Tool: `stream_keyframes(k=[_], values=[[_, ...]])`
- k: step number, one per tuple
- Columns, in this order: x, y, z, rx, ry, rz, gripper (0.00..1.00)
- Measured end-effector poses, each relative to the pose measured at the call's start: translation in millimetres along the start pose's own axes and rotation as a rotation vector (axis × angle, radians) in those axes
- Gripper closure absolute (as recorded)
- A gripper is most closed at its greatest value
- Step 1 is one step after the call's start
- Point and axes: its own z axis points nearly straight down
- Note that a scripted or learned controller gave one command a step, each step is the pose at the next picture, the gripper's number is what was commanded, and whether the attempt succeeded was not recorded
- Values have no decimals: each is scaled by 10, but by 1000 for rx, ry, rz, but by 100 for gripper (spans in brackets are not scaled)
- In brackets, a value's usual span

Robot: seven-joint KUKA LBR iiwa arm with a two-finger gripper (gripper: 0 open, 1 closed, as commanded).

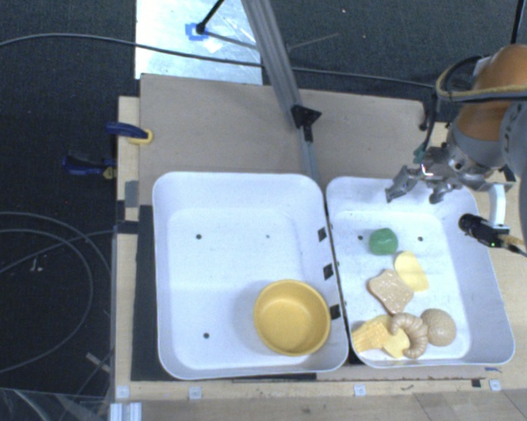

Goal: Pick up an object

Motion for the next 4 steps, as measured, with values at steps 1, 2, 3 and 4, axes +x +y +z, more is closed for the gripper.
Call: stream_keyframes(k=[1,2,3,4], values=[[8,0,520,0,0,-4,0],[3,25,365,-9,-3,-6,100],[4,53,-297,-11,-2,-4,100],[27,32,-952,-13,-2,-6,100]])
